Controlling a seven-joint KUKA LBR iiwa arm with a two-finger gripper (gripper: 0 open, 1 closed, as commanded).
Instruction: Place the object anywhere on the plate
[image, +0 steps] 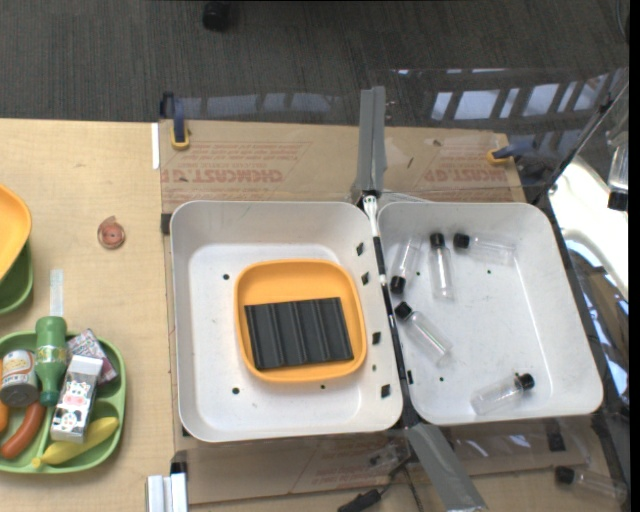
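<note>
Two shallow white bins sit side by side. The arm enters from the right, so the right bin (560, 300) is on the gripper's near side and the left bin (185, 330) on its far side. The pictures do not tell how far open the gripper is or whether it holds anything. In the middle of the far bin lies the orange plate (300, 275), with a dark ribbed slab (300, 333) covering most of its floor and leaving only the rim and a narrow margin bare. The likely things to move are the clear, black-capped vials loose on the near bin's floor. One lower vial (500, 392) lies on its side closest to the arm's entry, well apart from the others. A middle vial (422, 328) lies at a slant near the wall shared with the far bin. An upper vial (438, 265) lies lengthwise, with two more just beside it. I judge them light, stiff, smooth and round, so they are apt to roll or squirt out of a pinch, and breakable if they are glass. The best hold looks to be across the barrel at mid-length, jaws square to the long axis. The lone lower vial offers the most room, and a gentle release should keep it from rolling off the ribbed slab.
</note>
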